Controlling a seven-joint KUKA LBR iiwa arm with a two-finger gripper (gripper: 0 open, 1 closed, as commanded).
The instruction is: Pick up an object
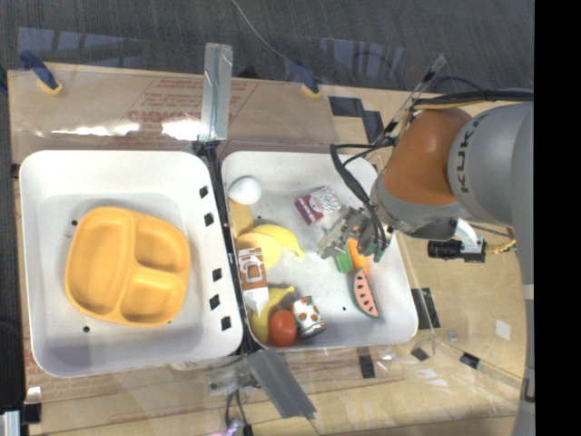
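At centre right, the gripper [349, 241] hangs just above a carrot [357, 252]; its finger spread cannot be told.

arm [490, 166]: thick grey rounded housing, smooth matte shell. Dark "KU" lettering visible on the grey casing next to the band. orange band [425, 157] wraps the segment above the wrist, glossy, domed. Black cables [363, 166] loop off the wrist side, thin light ones run up past it. gripper [356, 234]: small metallic/dark assembly, detail too cluttered to resolve. Small white-and-black fitting under the grey casing.
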